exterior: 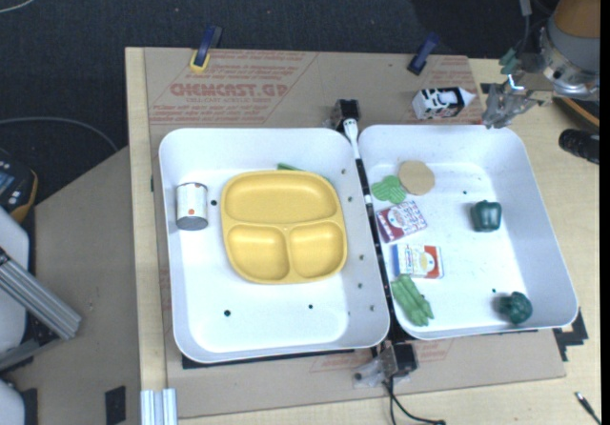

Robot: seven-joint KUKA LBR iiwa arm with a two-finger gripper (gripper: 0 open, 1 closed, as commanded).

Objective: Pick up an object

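Note:
The right bin (534, 185) holds several small items: a tan round disc (416, 177), a light green leafy piece (388, 190), a red-and-white packet (402, 220), a white carton with blue and red print (419, 261), a green pea pod (412, 299), a green pepper (486, 214) and a dark green broccoli (516, 307). My gripper (497, 115) hangs above the far right corner of this bin, apart from every item. Nothing is seen in it.
The left bin (181, 271) carries a yellow divided plate (284, 225), a silver can (192, 205) on its side and a green sliver (289, 167) behind the plate. A black-and-white toy (443, 102) lies on the bench behind the right bin, left of the gripper.

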